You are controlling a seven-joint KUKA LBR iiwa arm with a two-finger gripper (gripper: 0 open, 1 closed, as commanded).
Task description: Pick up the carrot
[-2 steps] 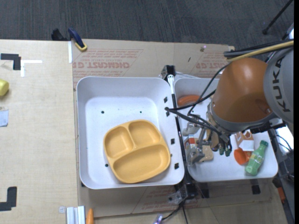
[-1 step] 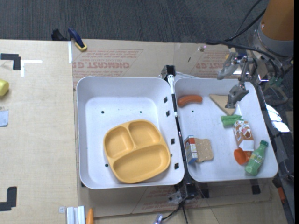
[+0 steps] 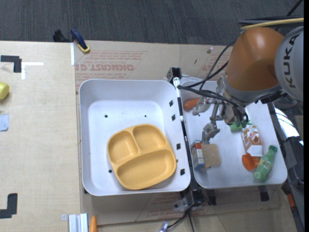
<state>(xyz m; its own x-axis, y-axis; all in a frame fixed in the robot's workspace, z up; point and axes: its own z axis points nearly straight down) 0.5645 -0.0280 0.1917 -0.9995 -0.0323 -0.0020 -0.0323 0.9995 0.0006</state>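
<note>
The carrot (image 3: 190, 103) is an orange piece lying near the far left corner of the right bin (image 3: 227, 178). Most of it is hidden under the arm and its cables. My gripper (image 3: 211, 129) hangs below the orange-banded wrist (image 3: 253, 59), over the middle of the right bin. It is to the right of the carrot and nearer the front, just above a brown square pad (image 3: 211, 155). I see nothing held in it.
The right bin also holds a small red and white box (image 3: 197, 156), a printed packet (image 3: 252, 139), a green bottle (image 3: 265, 163), an orange item (image 3: 248, 162) and a small green piece (image 3: 235, 126). A yellow divided plate (image 3: 141, 156) lies in the left bin (image 3: 96, 129).
</note>
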